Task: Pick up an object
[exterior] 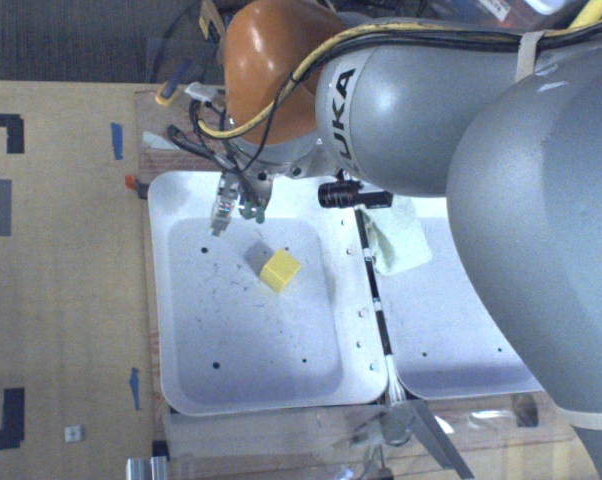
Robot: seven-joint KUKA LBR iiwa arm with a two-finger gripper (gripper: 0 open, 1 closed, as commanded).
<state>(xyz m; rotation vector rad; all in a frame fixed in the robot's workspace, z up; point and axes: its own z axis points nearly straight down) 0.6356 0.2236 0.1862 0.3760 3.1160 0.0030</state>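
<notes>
Camera view: my gripper (235,212) hangs over the far end of the left bin (181,368), fingers parted a little and pointing down, with nothing between them. The yellow block (280,270) sits on the bin floor near the middle, just toward the near side and right of the fingertips, apart from them, with its shadow beside it. A pale crumpled cloth (401,246) lies in the right bin (481,368), up against the divider, partly under the arm.

Step, as I read it: approach, grasp not yet made. Next I'd need to shift the fingers over the block, line them across two flat faces, drop to the floor, then close.
</notes>
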